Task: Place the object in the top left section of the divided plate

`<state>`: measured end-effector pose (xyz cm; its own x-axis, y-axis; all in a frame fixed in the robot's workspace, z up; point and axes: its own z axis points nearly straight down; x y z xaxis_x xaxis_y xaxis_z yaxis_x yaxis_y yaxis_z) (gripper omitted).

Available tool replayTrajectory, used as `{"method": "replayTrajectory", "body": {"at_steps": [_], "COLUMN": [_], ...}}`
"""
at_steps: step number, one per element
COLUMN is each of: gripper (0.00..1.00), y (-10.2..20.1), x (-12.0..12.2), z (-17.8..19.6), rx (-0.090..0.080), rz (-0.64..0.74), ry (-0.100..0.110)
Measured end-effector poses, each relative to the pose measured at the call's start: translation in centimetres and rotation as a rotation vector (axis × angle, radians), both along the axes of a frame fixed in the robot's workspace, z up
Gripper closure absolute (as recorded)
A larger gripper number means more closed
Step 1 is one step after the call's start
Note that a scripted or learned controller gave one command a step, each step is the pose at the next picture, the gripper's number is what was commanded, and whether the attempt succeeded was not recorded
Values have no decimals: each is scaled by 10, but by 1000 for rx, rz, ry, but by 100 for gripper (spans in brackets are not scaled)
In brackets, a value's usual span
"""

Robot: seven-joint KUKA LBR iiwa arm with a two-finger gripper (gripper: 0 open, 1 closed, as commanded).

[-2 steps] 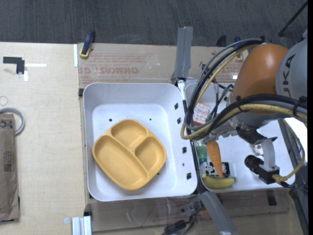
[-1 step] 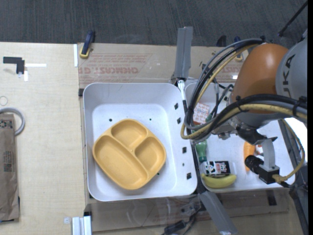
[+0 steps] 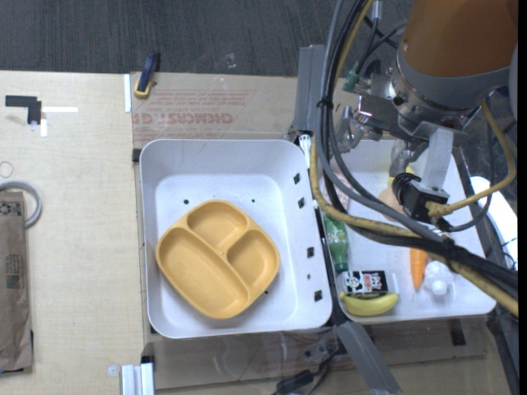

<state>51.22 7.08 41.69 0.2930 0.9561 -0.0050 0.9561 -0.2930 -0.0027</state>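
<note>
Plate [image 3: 216, 257], yellow and three-sectioned, lying in left bin [image 3: 165, 164]; at its 3 o'clock, right bin [image 3: 473, 293] holding banana [image 3: 370, 304], cow-printed carton [image 3: 366, 283], green bottle [image 3: 335, 241] and carrot [image 3: 417, 268] below gripper [image 3: 409, 151], grip state indiscernible; at 12 o'clock, cardboard [image 3: 214, 101] with red lettering, "CHEMC" legible.

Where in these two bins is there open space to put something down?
The left bin has bare floor between the yellow plate and its far wall; the plate's three sections hold nothing. The right bin is crowded: green bottle, carton, banana and carrot, with the arm above.
</note>
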Motion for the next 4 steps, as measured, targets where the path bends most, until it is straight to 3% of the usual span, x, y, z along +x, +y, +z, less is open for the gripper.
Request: {"method": "replayTrajectory", "body": {"at_steps": [1, 2, 3, 4], "gripper": [0, 0, 0, 0], "y": [46, 96, 51, 6], "x": [98, 147, 96, -34], "z": [23, 10, 9, 15], "rx": [-1, -1, 0, 1], "rz": [-81, -148, -29, 110], "ry": [1, 1, 0, 1]}}
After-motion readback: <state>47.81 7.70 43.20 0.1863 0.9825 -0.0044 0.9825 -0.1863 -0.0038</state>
